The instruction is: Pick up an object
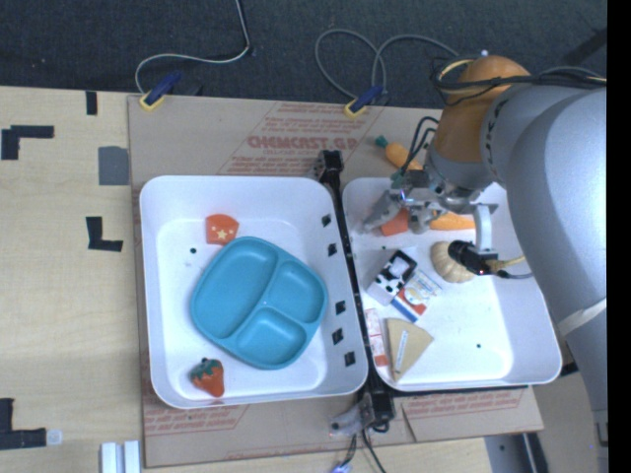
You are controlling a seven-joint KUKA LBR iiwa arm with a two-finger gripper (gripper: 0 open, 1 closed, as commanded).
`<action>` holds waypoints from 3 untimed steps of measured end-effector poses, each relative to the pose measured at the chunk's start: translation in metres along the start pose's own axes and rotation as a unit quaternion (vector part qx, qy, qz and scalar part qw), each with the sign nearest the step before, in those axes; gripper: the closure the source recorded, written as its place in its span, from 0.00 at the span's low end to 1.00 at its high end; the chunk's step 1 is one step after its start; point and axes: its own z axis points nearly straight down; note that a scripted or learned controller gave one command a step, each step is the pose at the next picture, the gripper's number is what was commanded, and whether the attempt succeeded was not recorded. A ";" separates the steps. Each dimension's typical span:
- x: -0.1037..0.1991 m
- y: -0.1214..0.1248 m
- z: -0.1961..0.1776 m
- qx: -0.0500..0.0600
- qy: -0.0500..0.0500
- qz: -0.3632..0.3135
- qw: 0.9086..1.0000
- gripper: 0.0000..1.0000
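Grey arm [552, 195] bulk fills the right side, its orange band above the wrist, reaching down into the right bin [527, 368]. At that bin's far end the claw [412, 205] sits low over a small orange-red piece [394, 227]; how far it is open cannot be told. Nearby lie an orange carrot-like toy [455, 222], a tan bread-like toy [455, 261], a black-and-white toy [394, 272] and a tan wedge [407, 345]. Over in the left bin [158, 294] rest a blue divided plate [258, 302], a strawberry toy [207, 376] and an orange-red block [221, 228].
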 end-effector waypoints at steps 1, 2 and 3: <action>0.010 -0.006 -0.001 -0.008 -0.004 0.000 1.000 0.00; 0.006 0.000 0.000 0.000 0.000 0.000 1.000 0.00; -0.009 0.000 0.000 0.001 0.003 0.000 1.000 0.00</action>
